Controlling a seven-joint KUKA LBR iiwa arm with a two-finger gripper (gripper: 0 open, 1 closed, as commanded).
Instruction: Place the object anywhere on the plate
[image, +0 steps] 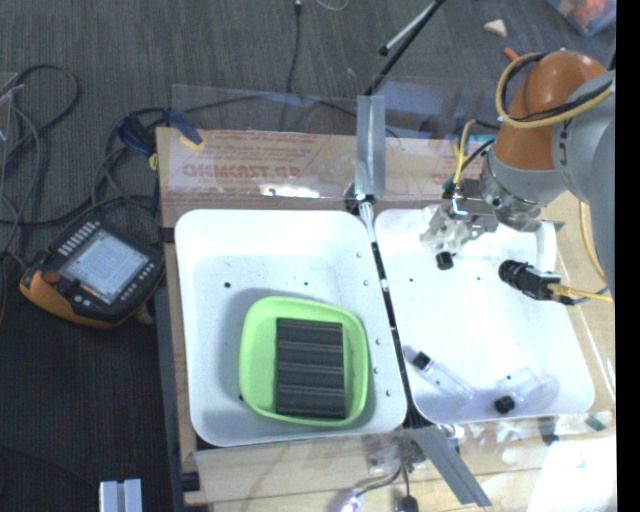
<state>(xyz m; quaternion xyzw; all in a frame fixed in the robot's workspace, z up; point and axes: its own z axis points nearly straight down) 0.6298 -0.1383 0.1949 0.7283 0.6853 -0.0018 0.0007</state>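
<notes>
Vial (441, 244), clear with a black cap, is showing directly under the gripper (452, 222), near the far left corner of the right bin (475, 320). The cap is pointing down toward the bin floor. The view is not resolving whether the gripper is open, closed or clamping the vial; cannot tell, so a hold is not being logged.

Two more clear black-capped vials are lying in the same bin: one (437, 371) near the near left corner, another (520, 393) along the near edge toward the right.

The green plate (256, 345) is sitting in the near half of the left bin (205, 290), toward its right side. A dark ribbed block (310, 368) is occupying most of the plate's middle, leaving bare rim around it.

Handling judgement: the vial is looking light, rigid and smooth-walled, probably thin plastic, so it is likely to slip or roll if pinched off-centre. The best hold appears to be across the barrel at mid-length, jaws square to the long axis, clear of the cap. Release needs to be low over the plate, since a round body landing on the ribbed block or the sloping rim risks rolling off into the bin.
</notes>
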